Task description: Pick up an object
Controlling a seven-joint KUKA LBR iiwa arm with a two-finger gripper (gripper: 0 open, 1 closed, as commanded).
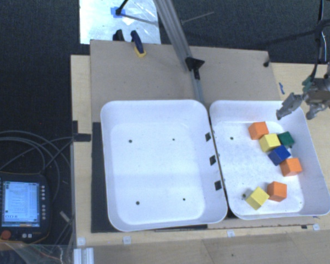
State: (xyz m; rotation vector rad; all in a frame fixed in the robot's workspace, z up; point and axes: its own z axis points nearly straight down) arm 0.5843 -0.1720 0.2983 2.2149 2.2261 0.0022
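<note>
Several small blocks lie in the right bin [231, 197]. An orange block [258, 130] sits at the top of a cluster, with a yellow block [269, 142], a green block [286, 139], a blue block [279, 154] and another orange block [291, 166] below it. Nearer the front are a yellow block [257, 197] and an orange block [276, 191]. My gripper [300, 108] hangs at the bin's upper right rim, above and right of the cluster. Its fingers are spread apart with nothing between them.
The left bin [154, 164] adjoins the right one. A grey pole [173, 23] slants across the board behind the bins. A teach pendant [19, 205] with cables lies on the floor at the left. Black cables hang at the upper right.
</note>
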